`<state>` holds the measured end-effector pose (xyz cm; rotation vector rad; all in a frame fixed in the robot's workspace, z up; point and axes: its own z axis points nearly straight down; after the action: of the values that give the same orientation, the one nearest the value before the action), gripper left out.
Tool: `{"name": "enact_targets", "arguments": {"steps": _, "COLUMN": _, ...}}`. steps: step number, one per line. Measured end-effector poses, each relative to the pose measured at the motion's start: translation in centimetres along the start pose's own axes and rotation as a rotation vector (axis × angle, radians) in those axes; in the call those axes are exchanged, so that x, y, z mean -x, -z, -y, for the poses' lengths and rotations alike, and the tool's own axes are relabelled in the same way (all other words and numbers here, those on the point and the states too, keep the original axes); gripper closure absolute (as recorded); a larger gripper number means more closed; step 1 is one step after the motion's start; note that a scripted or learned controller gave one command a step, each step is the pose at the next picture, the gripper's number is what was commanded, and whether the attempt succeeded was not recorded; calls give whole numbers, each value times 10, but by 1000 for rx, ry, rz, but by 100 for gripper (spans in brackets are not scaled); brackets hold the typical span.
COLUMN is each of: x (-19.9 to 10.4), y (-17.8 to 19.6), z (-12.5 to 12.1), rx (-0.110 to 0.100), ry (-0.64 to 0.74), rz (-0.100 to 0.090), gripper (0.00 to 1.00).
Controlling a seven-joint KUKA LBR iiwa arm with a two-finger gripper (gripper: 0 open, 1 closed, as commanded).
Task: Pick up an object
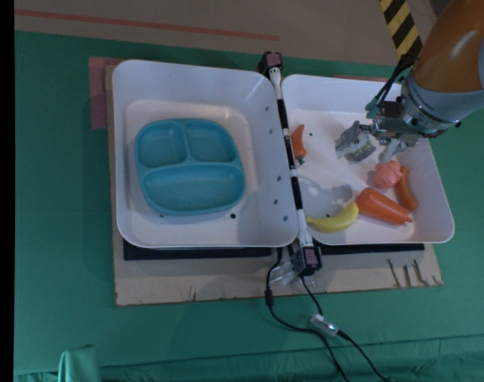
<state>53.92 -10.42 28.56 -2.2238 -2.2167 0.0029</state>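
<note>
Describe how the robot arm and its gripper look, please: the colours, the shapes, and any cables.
The arm is thick and rounded, with a broad orange band above a pale grey wrist ring. Thin dark cables run down its left side towards the gripper, which is a small grey metal assembly with greenish parts near its mount.
</note>
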Motion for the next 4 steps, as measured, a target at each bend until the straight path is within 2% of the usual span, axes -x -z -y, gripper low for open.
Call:
{"name": "enact_targets", "arguments": {"steps": 1, "x": 27, "y": -96, "z": -8, "rx": 5, "ry": 0, "rz": 1, "gripper": 0}}
{"name": "enact_targets", "arguments": {"steps": 2, "x": 30, "y": -86, "z": -10, "rx": 8, "ry": -5, "rz": 5, "gripper": 100}}
{"name": "enact_targets", "arguments": {"steps": 3, "x": 29, "y": -86, "z": -10, "rx": 8, "ry": -4, "rz": 5, "gripper": 0}}
{"name": "enact_targets", "arguments": {"steps": 4, "x": 31, "y": -77, "z": -11, "rx": 8, "ry": -8, "rz": 6, "gripper": 100}}
